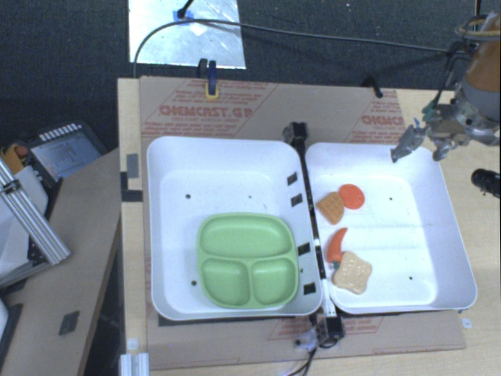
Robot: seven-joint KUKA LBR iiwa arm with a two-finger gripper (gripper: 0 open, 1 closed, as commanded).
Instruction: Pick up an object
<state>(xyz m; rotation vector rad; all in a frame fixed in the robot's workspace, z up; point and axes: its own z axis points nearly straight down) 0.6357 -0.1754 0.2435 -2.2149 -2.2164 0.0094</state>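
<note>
A divided tray (247,258) sits in the left bin (180,171); four small food pieces (341,237) cluster along the right bin's (423,233) left side.

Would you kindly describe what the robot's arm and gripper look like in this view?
The arm is grey with an orange band above the wrist. Its gripper is grey metal with two dark, slim fingers, and thin dark cables run alongside the wrist.

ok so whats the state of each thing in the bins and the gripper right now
gripper: open, above the right bin's far edge, holding nothing
green tray: flat in the left bin, compartments bare
waffle piece: lying flat in the right bin, beside the tomato slice
tomato slice: lying flat
orange carrot piece: lying, tilted
toast piece: lying flat, nearest the front
</note>
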